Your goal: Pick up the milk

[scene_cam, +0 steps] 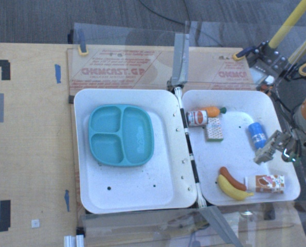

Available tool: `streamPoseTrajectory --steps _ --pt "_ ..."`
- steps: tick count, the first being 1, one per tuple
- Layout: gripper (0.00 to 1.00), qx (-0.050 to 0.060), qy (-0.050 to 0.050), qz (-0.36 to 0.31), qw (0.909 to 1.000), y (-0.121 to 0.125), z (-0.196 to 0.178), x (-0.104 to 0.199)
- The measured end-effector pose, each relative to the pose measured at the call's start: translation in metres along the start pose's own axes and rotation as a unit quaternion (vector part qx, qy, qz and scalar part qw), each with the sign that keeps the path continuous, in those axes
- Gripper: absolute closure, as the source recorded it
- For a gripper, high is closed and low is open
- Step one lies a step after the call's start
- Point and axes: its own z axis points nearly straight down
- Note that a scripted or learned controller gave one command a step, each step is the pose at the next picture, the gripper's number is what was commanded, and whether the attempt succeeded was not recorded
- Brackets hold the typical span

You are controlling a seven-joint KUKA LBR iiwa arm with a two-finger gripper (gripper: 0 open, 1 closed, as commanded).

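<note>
White bare floor lies mid-bin between the gripper point(268, 152) (fingers spread, grasping nothing) and the milk point(270, 183), a white-and-red carton lying flat against the right bin point(235, 98)'s near-right rim, just beside the banana point(231, 188).

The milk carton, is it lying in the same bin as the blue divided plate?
No, the milk carton lies in the right bin beside the banana, while the blue divided plate sits in the left bin.
</note>
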Motion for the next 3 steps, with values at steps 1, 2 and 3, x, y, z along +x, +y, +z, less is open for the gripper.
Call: streamPoseTrajectory --steps 1,2,3 --pt "0.00 0.000 0.000 0.000 1.0000 0.000 0.000 0.000" --pt "0.00 0.000 0.000 0.066 0.9978 -0.023 0.114 -0.017" --pt "1.00 -0.001 -0.001 0.067 0.9978 -0.023 0.104 -0.018"
